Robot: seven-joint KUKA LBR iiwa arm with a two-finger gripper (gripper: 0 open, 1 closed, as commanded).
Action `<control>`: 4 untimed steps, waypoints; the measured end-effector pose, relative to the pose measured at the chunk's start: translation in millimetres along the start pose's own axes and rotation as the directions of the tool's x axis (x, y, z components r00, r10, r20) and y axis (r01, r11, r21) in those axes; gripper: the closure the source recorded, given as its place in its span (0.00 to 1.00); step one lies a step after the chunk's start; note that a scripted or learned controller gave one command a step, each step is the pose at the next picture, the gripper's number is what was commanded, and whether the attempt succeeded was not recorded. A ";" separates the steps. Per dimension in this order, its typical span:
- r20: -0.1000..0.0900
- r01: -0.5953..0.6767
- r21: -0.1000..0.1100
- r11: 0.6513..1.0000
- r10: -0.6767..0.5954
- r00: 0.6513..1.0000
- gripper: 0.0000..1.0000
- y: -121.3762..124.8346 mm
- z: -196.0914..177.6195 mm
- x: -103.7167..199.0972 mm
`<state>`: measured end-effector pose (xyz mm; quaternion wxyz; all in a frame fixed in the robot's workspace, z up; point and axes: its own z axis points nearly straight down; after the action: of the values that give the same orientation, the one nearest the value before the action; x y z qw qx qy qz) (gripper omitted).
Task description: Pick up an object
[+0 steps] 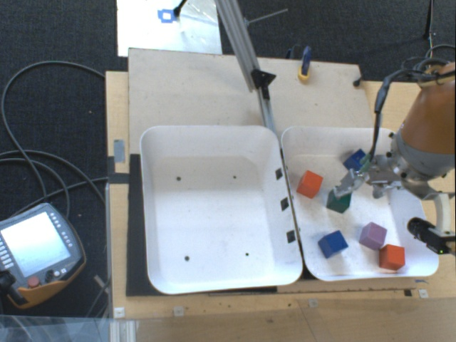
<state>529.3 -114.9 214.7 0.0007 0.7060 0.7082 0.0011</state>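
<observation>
My gripper (348,186) reaches in from the right, low over the middle of the right bin (420,269). Its tip sits right above a dark green block (339,203) and overlaps the block's top edge. I cannot see whether the block is held. An orange cube (309,184) lies just to the left of the gripper. Behind it, partly covered by the wrist, is a blue block (354,159). Nearer the front lie a blue cube (333,243), a purple cube (372,235) and a red cube (391,256).
The left bin (160,262) stands beside the right one, with a shared ridge (285,204) between them. A metal pole (239,34) slants over the back of the bench. A teach pendant (35,251) lies on the floor at the left.
</observation>
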 end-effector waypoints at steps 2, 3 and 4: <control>0.003 0.003 -0.005 1.000 -0.003 1.000 0.00 74.7 123.2 -75.7; -0.001 0.010 0.039 0.999 -0.010 1.000 0.00 130.0 123.1 -51.6; -0.003 0.009 0.046 0.999 -0.009 1.000 1.00 127.8 113.7 -52.7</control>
<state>657.6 -167.1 101.3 -0.0166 0.7028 0.7111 -0.0142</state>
